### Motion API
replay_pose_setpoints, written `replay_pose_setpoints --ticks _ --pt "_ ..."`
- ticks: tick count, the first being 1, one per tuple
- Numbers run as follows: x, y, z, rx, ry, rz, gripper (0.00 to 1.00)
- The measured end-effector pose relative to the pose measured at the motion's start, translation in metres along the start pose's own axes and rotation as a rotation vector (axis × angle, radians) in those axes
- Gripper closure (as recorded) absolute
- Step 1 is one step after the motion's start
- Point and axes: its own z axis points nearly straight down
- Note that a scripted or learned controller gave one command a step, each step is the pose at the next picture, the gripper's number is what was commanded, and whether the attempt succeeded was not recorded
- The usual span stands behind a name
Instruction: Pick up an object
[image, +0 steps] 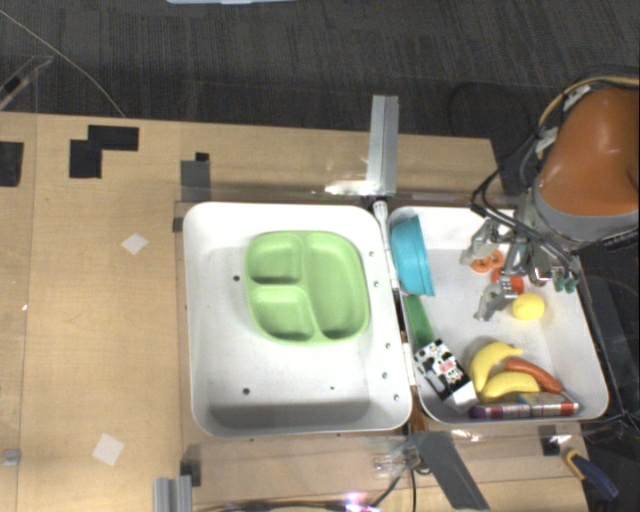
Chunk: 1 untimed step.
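My gripper (507, 283) hangs low over the upper part of the right bin (455, 300), under the arm's orange band (597, 150). A yellow ball (529, 307) lies just right of and below it, very close to the tips. A small orange piece (486, 262) sits at the gripper's left side. Further down the bin lie a yellow banana (494, 362), a red-orange carrot-like toy (536, 376) and a purple marker (522, 408). A black-and-white block (441, 366) rests near the bin's left wall.
A blue bowl (410, 256) leans on its edge against the right bin's left wall, with a green strip (416, 321) below it. The left bin (215, 330) holds a green divided plate (304, 285). A metal post (383, 145) stands behind the bins.
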Motion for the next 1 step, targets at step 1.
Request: replay_pose_setpoints --ticks 1 --pt "0.0695 -0.0532 0.0971 0.001 0.004 0.022 0.0"
